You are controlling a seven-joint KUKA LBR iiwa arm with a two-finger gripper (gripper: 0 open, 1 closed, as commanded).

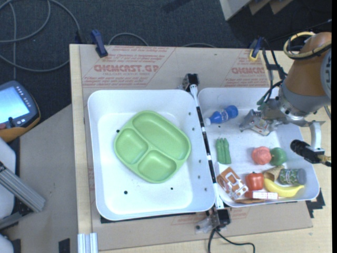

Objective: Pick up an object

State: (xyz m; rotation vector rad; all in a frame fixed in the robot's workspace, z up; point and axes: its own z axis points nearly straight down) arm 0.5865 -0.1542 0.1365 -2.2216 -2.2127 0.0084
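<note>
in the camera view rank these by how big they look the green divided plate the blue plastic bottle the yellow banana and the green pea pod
1. Green divided plastic plate, by far the largest.
2. Yellow banana.
3. Blue plastic bottle and green pea pod look about alike; I can't rank them.

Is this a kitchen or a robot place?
Most likely a robot lab, not a kitchen. A robot arm reaches over two white bins holding toy food like a banana, and cables lie on the floor.

One fixed camera looks down at a slant over both white bins (100, 157).
</note>
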